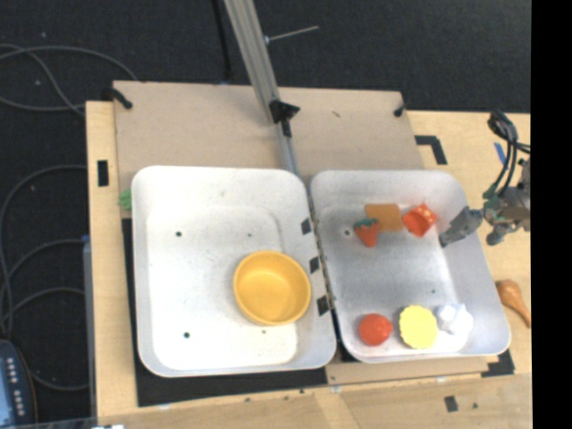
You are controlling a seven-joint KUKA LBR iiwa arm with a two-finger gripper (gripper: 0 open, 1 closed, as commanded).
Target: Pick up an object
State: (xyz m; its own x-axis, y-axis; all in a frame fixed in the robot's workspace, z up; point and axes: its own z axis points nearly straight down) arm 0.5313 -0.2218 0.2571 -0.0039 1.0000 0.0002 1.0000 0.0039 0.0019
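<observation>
The right bin (393, 275) holds several small things. A brown block (383, 214) lies at the back, with a small red and green piece (366, 232) to its left and an orange-red piece (417, 220) to its right. Along the front lie a red ball (375, 329), a yellow round piece (417, 326) and a white lump (453, 318). My gripper (476, 229) hangs over the right bin's right rim, just right of the orange-red piece. Its fingers stand open with nothing between them.
A yellow bowl (272, 287) sits in the left bin (197, 239), near its front right. An orange object (510, 297) lies on the bench outside the right bin. A slanted metal rail (255, 52) rises behind the bins.
</observation>
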